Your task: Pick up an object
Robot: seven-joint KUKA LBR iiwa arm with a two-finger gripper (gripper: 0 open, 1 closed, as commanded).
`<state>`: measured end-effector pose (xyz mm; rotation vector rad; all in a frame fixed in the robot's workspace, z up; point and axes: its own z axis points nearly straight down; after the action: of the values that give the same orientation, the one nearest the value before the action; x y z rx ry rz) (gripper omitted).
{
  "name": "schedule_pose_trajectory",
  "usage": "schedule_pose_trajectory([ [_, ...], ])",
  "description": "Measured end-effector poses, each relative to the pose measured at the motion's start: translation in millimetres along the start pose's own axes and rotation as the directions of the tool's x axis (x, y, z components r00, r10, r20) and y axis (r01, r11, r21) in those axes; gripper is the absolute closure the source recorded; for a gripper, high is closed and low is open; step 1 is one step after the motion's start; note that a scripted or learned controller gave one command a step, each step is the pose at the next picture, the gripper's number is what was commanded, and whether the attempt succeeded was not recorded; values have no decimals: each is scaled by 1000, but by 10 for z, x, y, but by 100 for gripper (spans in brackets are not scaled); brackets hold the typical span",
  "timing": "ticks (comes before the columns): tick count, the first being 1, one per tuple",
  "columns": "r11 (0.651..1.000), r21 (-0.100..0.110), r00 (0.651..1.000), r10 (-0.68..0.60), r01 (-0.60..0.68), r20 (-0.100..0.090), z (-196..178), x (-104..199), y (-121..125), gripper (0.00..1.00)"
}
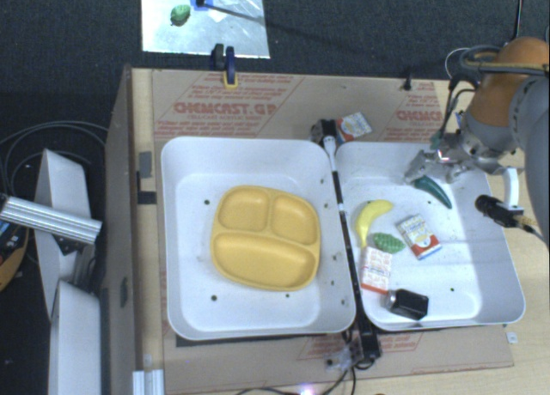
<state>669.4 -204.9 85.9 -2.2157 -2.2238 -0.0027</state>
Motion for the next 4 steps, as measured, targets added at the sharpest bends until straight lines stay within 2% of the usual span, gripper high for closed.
schedule_pose_trajectory([
  [1, 1000, -8, 1000, -3, 3, 5, -116, -7, 16, 100],
  [2, 1000, -8, 1000, -4, 4, 5, -115, -5, 16, 0],
  [3, 1000, -3, 1000, -1, 1, 3, 11, 260, -56, 0],
  [4, 1000, -7, 1000, -4, 4, 5, -106, 256, -45, 100],
])
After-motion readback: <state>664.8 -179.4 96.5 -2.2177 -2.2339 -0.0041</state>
